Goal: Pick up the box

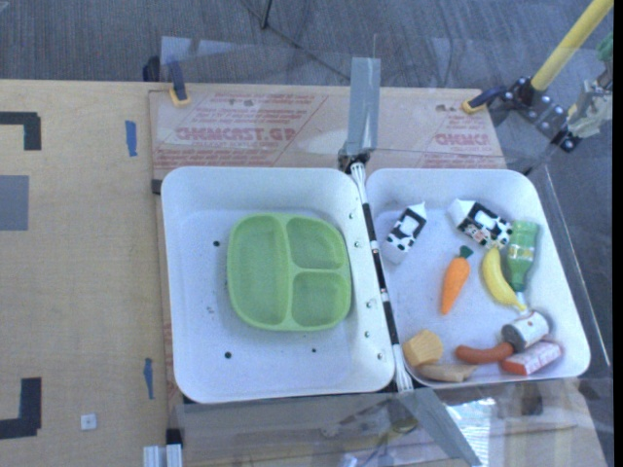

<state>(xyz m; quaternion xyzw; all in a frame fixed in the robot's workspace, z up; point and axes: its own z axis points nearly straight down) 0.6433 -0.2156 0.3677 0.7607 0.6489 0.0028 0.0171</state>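
The right bin (545,202) holds several toy foods. Two black-and-white cow-patterned cartons lie in its far half, one (404,232) near the divider and one (483,225) further right. A small red and white box (534,358) lies flat in the near right corner, touching a grey can (526,329) and close to a red sausage (483,352).
An orange carrot (454,281), a banana (500,280) and a green bottle (522,249) lie mid-bin. A tan wedge (422,346) and a bread piece (446,371) sit at the near edge. The left bin (185,261) holds a green divided plate (289,271). A yellow pole (574,32) stands at the far right.
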